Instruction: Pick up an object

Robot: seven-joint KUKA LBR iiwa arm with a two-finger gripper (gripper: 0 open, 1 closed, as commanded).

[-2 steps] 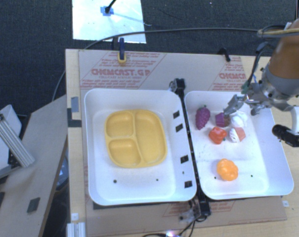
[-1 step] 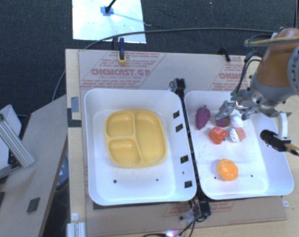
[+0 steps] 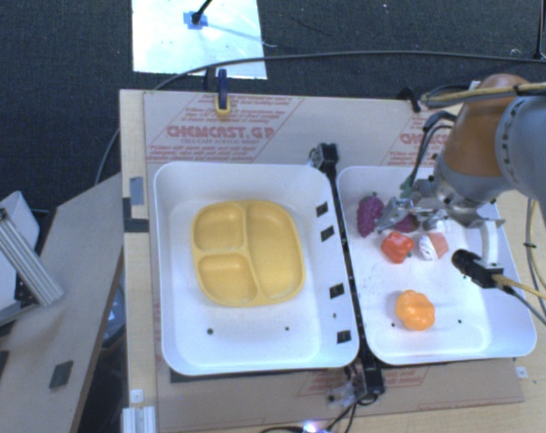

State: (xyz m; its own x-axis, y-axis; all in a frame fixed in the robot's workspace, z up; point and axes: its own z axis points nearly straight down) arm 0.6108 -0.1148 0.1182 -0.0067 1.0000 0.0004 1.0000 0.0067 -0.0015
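Tool (image 3: 415,213) low in right bin (image 3: 507,336), over red items (image 3: 397,246) beside grapes (image 3: 370,213); grip state cannot be told. Orange pepper (image 3: 415,309) apart. Yellow tray (image 3: 247,252) in left bin (image 3: 178,332).

A dark grey carpeted floor (image 3: 363,16) fills the top of the view and runs down the left side. On it, near the top edge, lies a pale square sheet (image 3: 164,34) with a small blue mark (image 3: 195,19), and a black cable (image 3: 345,57) curves across the carpet past the sheet's lower right corner. The wooden bench (image 3: 137,242) carries a protective sheet printed CHEMCAST GP (image 3: 220,133). At the left, a lower tan side table (image 3: 69,314) abuts the bench, with a slanted aluminium rail (image 3: 15,251) beside it.
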